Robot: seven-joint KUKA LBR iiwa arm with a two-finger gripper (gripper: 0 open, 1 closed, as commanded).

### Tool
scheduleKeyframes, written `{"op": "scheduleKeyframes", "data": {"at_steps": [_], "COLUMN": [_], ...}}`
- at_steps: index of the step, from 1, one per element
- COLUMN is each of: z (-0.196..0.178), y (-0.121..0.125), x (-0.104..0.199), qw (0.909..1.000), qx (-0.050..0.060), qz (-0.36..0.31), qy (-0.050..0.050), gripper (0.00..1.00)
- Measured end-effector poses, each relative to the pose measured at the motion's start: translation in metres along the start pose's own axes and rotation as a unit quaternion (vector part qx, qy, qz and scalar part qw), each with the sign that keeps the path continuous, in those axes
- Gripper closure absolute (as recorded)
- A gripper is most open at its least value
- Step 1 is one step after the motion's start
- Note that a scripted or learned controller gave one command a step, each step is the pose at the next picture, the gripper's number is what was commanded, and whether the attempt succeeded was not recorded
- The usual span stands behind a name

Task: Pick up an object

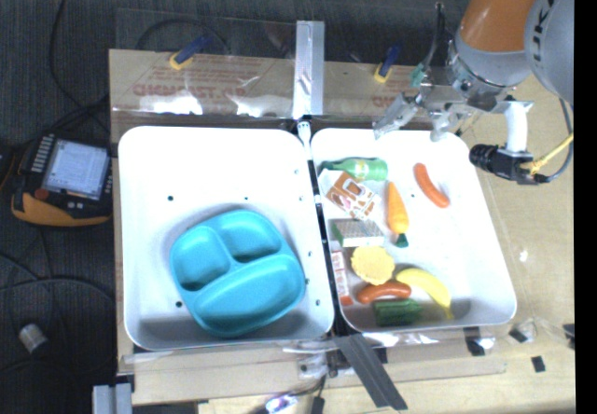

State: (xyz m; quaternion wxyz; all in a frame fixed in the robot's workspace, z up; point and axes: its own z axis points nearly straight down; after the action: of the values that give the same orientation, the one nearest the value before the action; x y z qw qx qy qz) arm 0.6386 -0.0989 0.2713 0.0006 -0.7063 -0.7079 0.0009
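My gripper (410,127) hangs above the far rim of the right bin (485,235), its two fingers spread open with nothing between them. Below it in that bin lie a green bottle (359,168), a red sausage (431,185), a carrot (397,207), an orange and white box (353,196), a pale packet (359,232), a yellow round slice (372,263), a banana (426,286), a second red sausage (382,292) and a dark green cucumber (399,311). The sausage near the bin's far right lies closest to the fingers.
The left bin (149,179) holds a blue divided plate (238,268). A metal divider (309,67) stands behind the two bins. A handheld device (70,174) lies on the floor to the left.
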Motion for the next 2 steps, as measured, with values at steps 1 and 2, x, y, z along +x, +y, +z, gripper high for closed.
{"op": "scheduleKeyframes", "data": {"at_steps": [1,2], "z": [0.148,0.175], "y": [-0.053,-0.037], "x": [-0.021,-0.050], "qw": [0.9988,0.9967], "qx": [0.001,-0.010], "qz": [-0.050,-0.080], "qy": [0.001,0.000], "gripper": [0.00,0.00]}}
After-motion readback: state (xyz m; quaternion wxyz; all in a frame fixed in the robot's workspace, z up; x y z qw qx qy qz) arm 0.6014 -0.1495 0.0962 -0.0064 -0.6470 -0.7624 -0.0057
